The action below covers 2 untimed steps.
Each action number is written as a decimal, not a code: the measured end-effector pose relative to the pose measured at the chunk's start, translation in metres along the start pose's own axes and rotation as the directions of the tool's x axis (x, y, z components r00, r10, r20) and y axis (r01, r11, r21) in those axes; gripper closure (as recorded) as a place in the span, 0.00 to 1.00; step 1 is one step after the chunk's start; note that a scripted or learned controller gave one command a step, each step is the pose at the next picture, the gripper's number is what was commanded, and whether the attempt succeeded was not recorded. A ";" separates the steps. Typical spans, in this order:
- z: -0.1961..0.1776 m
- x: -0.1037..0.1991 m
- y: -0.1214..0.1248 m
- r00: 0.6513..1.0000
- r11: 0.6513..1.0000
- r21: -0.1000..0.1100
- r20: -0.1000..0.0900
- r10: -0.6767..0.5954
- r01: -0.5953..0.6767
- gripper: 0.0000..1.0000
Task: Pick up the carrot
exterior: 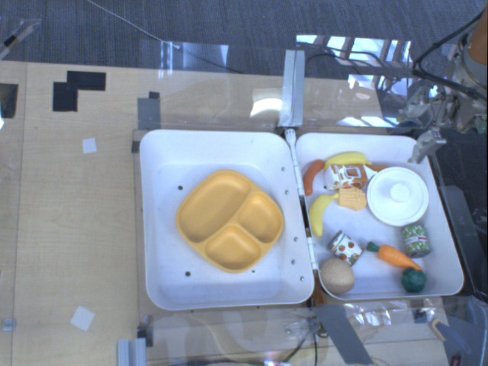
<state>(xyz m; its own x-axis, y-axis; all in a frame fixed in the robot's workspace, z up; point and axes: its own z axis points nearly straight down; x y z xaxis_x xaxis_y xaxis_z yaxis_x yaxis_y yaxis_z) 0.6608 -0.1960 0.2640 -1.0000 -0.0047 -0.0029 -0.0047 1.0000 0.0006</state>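
Note:
The orange carrot (395, 257) with a green stub lies in the right bin (450, 277), near its front right corner. It sits between a green-labelled can (416, 240) and a dark green vegetable (413, 280). My gripper (424, 145) hangs over the bin's back right corner, far behind the carrot and apart from it. It holds nothing that I can see.
The right bin also holds a white round dish (397, 195), two bananas (346, 158), a red sausage (311, 176), a small carton (348, 178), a cracker (351, 199), a patterned can (345, 246) and a beige potato (338, 276). A yellow divided plate (230, 219) lies in the left bin (164, 280).

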 end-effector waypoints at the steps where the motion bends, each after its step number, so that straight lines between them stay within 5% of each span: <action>1: 0.143 0.058 0.032 0.984 0.985 0.002 0.024 0.175 -0.175 0.00; 2: 0.174 0.114 0.044 0.950 0.950 -0.001 0.013 0.313 -0.313 0.00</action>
<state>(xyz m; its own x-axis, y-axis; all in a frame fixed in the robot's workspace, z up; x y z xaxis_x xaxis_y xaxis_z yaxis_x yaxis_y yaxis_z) 0.5467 -0.1529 0.0900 -0.9510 0.3089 -0.0153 0.3089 0.9511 0.0023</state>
